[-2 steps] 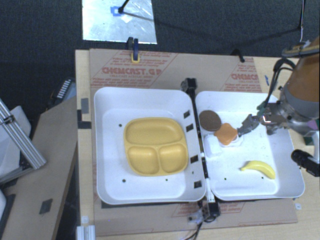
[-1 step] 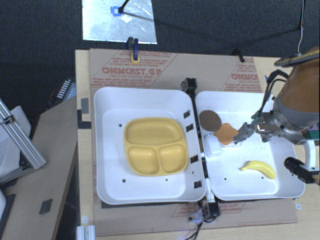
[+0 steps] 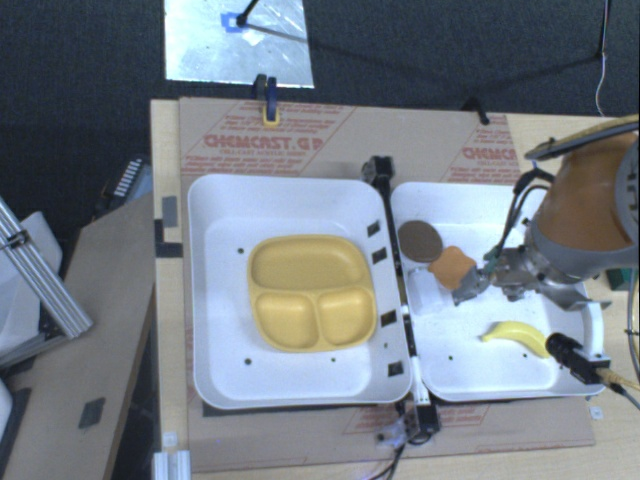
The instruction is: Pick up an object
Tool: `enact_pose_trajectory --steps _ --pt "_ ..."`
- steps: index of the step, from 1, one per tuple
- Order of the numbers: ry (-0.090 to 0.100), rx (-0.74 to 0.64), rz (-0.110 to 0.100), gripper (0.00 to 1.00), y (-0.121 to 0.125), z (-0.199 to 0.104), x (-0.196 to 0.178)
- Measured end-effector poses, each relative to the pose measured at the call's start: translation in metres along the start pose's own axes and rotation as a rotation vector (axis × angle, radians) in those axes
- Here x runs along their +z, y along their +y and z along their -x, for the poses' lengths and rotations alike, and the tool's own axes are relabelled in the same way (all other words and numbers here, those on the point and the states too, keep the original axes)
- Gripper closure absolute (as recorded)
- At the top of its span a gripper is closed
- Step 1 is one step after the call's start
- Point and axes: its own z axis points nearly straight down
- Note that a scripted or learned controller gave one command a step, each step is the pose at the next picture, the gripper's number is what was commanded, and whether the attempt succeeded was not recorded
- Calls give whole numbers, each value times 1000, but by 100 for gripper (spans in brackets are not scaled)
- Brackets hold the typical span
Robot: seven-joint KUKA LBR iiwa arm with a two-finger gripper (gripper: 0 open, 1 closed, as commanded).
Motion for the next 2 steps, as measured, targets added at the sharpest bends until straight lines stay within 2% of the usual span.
enact_pose_trajectory --steps 1,2 --pt "1 -1 0 0 -4 -11 53" --pt "-1 -1 7 100 -2 -9 40"
